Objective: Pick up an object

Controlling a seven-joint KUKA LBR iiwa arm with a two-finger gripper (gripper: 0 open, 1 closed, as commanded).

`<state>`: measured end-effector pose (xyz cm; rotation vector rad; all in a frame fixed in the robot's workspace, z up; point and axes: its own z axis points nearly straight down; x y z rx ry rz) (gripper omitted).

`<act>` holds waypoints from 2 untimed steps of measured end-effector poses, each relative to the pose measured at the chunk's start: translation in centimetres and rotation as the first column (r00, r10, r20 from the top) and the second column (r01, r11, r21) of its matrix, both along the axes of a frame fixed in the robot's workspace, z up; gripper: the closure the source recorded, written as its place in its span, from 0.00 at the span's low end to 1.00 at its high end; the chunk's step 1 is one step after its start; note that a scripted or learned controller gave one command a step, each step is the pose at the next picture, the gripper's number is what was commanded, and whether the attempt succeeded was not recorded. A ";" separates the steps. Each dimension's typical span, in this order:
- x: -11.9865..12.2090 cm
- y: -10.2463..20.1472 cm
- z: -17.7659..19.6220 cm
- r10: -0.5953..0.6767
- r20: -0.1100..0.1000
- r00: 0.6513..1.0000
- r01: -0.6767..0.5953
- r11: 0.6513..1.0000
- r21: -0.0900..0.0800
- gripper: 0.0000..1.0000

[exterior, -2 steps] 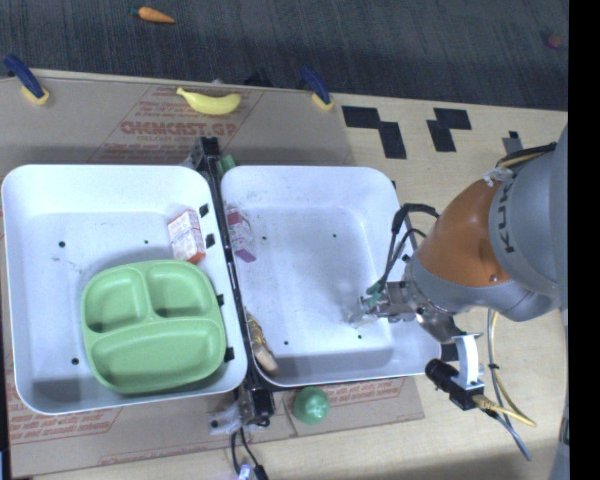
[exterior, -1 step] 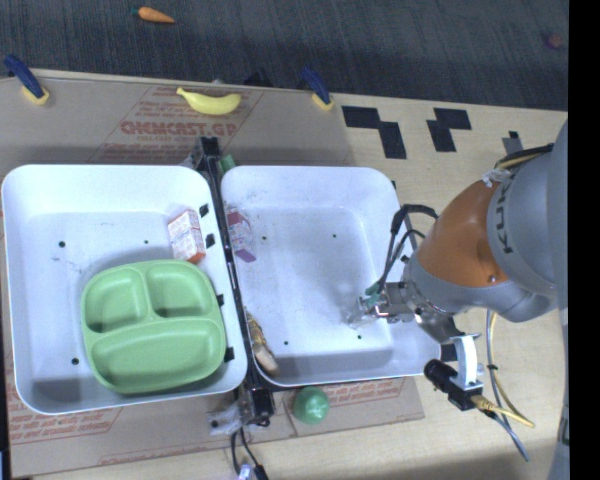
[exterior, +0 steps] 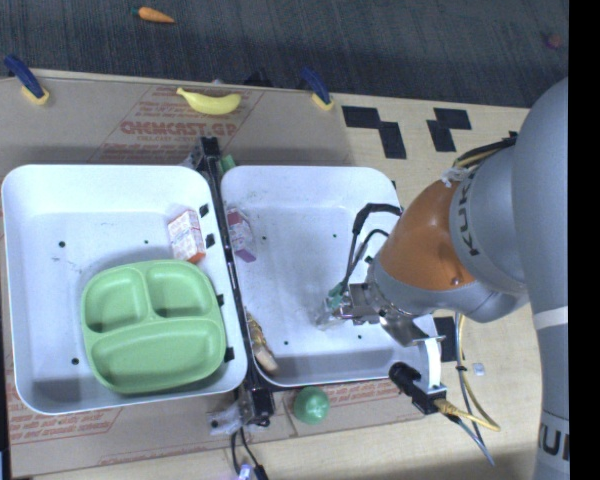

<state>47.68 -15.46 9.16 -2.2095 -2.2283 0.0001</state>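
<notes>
Two white bins side by side, and the arm [exterior: 500, 218] leans over the right bin [exterior: 310, 188] so its orange band and wrist cover most of what's going on down there. The claw [exterior: 342, 306] sits low near the bin floor, toward the near right part of that bin, but honestly I can't tell how far open it is or whether it's got anything. There's a bit of green right at the tip that's too small to make out.

Stuff around the claw: to its left, against the bin's left wall, lies a small pinkish packet [exterior: 239, 233], long axis running roughly away from the camera, standing well apart from the claw. Also left and nearer the camera, in the bin's near left corner, a tan thing [exterior: 261, 352] half tucked against the rim, can't say what it is.

Further left, in the other bin [exterior: 40, 198], there's a green divided tray [exterior: 155, 324] with three compartments, and a small red and white carton [exterior: 186, 235] just past its far edge.

Outside the bins: a green ball [exterior: 311, 404] just below-left of the claw on the cardboard, a yellow banana [exterior: 209, 99] far off past the bins lying crosswise, and an orange carrot-looking thing [exterior: 156, 14] on the dark floor beyond.
</notes>
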 end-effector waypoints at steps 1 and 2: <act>0.0 -0.1 0.0 -0.002 0.001 1.000 0.002 1.000 -0.001 1.00; 0.0 0.7 0.0 -0.001 -0.001 1.000 0.001 1.000 0.000 1.00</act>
